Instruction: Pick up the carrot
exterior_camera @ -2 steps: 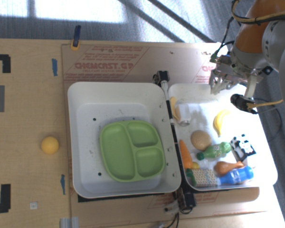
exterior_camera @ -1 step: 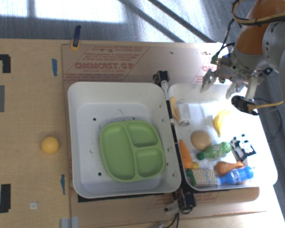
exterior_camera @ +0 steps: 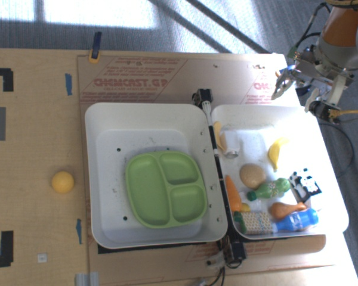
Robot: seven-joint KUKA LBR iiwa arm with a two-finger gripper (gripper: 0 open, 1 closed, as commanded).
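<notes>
A yellow ball (exterior_camera: 62, 182) sits alone on the brown bench (exterior_camera: 30, 148) at the far left, well apart from both bins. Next comes the left bin (exterior_camera: 101, 159), which holds a green divided tray (exterior_camera: 166, 188) with three compartments, lying slightly turned toward the bin's lower half. Just past the seam between the two bins, the carrot (exterior_camera: 232, 194) lies in the right bin (exterior_camera: 322, 154) against its left wall, its length running up and down the view, with its lower end touching a cluster of other toys. Beside it to the right are a tan round potato-like piece (exterior_camera: 252, 174), a green vegetable (exterior_camera: 271, 188), a yellow banana (exterior_camera: 275, 153) higher up, a brown drumstick-shaped piece (exterior_camera: 284, 209), a blue bottle (exterior_camera: 297, 220) along the lower edge and a black and white block (exterior_camera: 304, 183). At the upper right, the gripper (exterior_camera: 295, 92) hangs above the right bin's far corner, well apart from the carrot, its fingers spread and holding nothing.
</notes>
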